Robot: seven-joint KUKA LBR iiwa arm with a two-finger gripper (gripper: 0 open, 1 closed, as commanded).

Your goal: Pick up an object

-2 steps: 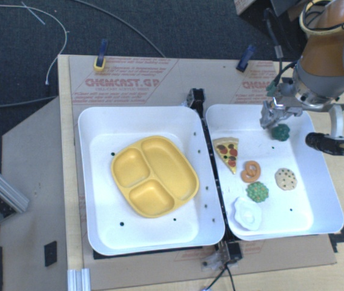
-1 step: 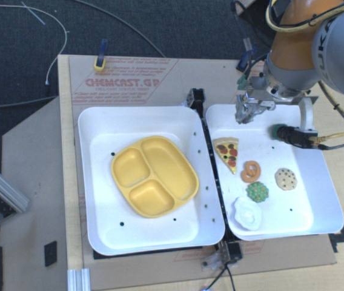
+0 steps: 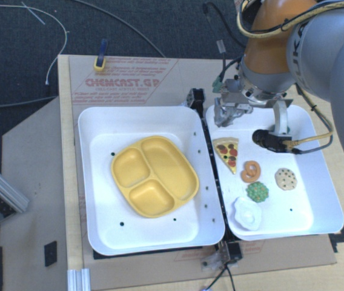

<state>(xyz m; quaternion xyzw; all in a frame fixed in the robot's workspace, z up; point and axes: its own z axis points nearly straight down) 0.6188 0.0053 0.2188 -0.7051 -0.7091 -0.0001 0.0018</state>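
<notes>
Across the left bin (image 3: 93, 162) lies a yellow divided plate (image 3: 154, 176), near its centre. Right bin (image 3: 317, 180): a pizza slice (image 3: 227, 153) at about ten o'clock, a pretzel (image 3: 251, 171) mid-bin, a green broccoli piece (image 3: 257, 192) and a white lump (image 3: 247, 214) toward six, a cookie (image 3: 286, 179) at three. At twelve, the gripper (image 3: 228, 113) hangs above the pizza slice; its fingers seem slightly parted with nothing between them, though the angle is poor.
</notes>
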